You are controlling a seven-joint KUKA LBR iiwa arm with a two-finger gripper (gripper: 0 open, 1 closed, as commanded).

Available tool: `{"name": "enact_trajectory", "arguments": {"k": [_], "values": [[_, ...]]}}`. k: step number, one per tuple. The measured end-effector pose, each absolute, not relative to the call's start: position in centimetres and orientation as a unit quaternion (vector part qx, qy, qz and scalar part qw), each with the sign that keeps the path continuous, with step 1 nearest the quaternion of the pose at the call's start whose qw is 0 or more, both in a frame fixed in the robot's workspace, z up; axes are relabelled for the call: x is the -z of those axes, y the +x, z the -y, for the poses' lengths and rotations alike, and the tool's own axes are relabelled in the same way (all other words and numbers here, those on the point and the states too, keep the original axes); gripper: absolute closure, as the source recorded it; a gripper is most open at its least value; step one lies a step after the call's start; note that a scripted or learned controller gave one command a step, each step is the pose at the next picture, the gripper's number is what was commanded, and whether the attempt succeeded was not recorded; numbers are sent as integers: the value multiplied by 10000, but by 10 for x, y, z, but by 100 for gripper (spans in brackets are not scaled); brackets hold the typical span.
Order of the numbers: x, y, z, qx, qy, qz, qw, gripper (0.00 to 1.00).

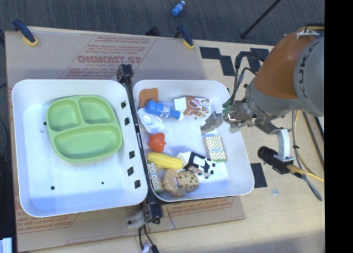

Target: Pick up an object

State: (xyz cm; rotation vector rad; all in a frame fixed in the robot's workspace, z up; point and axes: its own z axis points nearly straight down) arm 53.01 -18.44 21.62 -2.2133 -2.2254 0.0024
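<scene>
Hanging over the right bin [242, 163], the jaws [216, 120] show as one grey metal finger slanting down toward a small checkered packet [215, 147] lying flat just below it; I cannot tell whether they are open or shut, and nothing shows between them. The bin is smooth white plastic with rounded corners, crowded with toy food: a glossy red tomato [157, 142], a knobbly yellow corn cob [164, 161], a round speckled cookie [181, 182] and a blue bottle [162, 109]. A green three-part plate [84, 127], matte and rounded, sits in the left bin [27, 152]. Brown cardboard [105, 56] covers the table [287, 219].
</scene>
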Motion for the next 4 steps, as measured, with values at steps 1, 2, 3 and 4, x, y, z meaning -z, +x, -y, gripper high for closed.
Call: {"name": "enact_trajectory", "arguments": {"k": [1,2,3,4], "values": [[-91,564,160,-12,-7047,7095,13,0],[-92,580,96,-9,-7040,7102,4,0],[-92,583,143,-5,-7057,7085,5,0],[-89,652,95,-66,-7060,7081,99,0]]}}
